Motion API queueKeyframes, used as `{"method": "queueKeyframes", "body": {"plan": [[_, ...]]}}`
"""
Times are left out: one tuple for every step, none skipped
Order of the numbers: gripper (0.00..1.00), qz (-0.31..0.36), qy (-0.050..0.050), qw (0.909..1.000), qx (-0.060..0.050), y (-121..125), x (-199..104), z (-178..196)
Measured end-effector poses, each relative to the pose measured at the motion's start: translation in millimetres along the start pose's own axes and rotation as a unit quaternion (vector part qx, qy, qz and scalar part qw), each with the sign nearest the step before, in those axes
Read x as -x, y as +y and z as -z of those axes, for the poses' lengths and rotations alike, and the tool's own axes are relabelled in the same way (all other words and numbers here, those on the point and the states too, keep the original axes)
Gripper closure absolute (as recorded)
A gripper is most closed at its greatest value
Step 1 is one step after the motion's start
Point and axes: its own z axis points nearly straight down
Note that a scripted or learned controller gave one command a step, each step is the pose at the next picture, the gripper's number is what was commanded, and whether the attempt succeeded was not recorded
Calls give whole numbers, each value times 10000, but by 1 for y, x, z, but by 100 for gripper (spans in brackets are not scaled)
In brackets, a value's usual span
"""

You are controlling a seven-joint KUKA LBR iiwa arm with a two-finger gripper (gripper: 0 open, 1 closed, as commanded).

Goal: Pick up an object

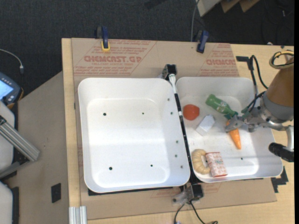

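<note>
- Camera view: two white bins side by side on the worktop (140, 50); left bin (93, 139) bare, right bin (261, 164) carrying all the objects.
- In the right bin: a green bottle (220, 105) lying tilted toward the far side, a red ball (191, 111) near the divider, a small white block (205, 124) just beside the ball on its near right, an orange carrot (235, 138) pointing toward the near side, a pale ring-shaped piece (200, 161) and a red-and-white carton (216, 164) touching each other at the near edge.
- Arm reaching in from the right, orange band above the wrist; tool (239, 120) low in the right bin, between the green bottle's right end and the top of the orange carrot.
- Step in hand, as judged: the approach or closing phase of a grasp, with the carrot or the bottle as the likely target; nothing seen lifted clear of the bin floor.
- Tool state: cannot tell whether apart or together; dark linkage blurs into the clutter there. No object visibly clamped; contact with the carrot's top end looks possible but not certain.
- Next move, as judged: settling squarely over one object, closing firmly, then a straight lift; risk of nudging bottle and carrot together and catching neither.
</note>
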Motion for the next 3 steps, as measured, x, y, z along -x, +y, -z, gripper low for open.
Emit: {"method": "queueKeyframes", "body": {"plan": [[100, 3, -10, 10000, 16, 1, 0, 11], [100, 21, 28, 10000, -25, -40, -73, 25], [100, 70, 26, 10000, 27, -70, -208, 104]]}}
